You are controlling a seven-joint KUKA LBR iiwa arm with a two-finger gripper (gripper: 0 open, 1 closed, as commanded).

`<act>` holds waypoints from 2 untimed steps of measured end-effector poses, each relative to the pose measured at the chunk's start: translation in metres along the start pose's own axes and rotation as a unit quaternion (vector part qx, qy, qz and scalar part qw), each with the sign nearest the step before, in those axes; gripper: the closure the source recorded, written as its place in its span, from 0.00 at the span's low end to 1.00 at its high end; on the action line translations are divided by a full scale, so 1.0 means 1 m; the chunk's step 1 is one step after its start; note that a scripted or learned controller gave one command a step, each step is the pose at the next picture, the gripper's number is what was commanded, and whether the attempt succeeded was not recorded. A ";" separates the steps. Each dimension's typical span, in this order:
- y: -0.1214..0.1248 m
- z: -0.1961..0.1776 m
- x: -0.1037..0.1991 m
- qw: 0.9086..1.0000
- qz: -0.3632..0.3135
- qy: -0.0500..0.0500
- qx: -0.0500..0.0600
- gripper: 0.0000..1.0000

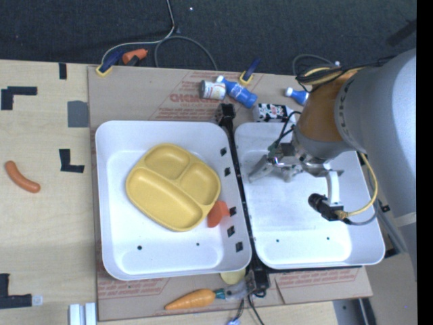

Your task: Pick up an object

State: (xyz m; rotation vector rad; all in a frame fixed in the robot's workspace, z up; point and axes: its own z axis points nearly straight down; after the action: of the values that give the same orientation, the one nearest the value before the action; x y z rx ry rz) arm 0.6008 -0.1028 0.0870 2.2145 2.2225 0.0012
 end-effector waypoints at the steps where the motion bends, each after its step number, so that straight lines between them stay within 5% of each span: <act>1: 0.036 0.001 0.004 1.000 0.001 0.001 0.000 0.00; 2: 0.068 0.002 0.005 1.000 0.000 0.000 0.003 0.00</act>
State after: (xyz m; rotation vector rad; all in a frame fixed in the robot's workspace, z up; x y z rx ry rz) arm 0.6689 -0.0978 0.0852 2.2184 2.2259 -0.0058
